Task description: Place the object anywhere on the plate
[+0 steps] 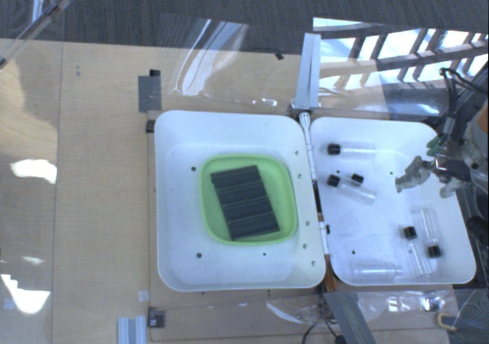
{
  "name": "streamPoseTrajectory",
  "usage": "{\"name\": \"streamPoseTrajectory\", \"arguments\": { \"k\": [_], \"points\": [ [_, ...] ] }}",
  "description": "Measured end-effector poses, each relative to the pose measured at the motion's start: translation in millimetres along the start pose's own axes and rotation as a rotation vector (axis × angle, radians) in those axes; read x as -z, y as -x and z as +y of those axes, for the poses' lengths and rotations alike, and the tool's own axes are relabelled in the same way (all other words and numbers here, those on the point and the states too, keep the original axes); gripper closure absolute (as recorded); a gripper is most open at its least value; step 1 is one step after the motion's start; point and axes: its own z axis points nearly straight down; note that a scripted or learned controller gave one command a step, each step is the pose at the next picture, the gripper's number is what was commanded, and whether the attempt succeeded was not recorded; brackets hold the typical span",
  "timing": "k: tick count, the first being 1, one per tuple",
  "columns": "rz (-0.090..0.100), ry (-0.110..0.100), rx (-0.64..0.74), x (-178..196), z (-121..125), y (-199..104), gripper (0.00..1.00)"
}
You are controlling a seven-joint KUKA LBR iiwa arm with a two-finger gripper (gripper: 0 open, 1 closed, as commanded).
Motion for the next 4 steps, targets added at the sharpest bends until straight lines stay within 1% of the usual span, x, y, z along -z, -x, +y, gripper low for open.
{"name": "streamPoseTrajectory", "arguments": {
  "k": [1, 2, 3, 4],
  "points": [
    [-0.003, 0.003, -0.059, 46, 4, 41, 0.0],
    [-0.001, -0.001, -0.091, -3, 1, 27, 0.0],
    [-0.001, -0.002, -0.131, -25, 2, 39, 0.0],
    [-0.001, -0.001, -0.177, -30, 16, 38, 0.0]
  ]
}}
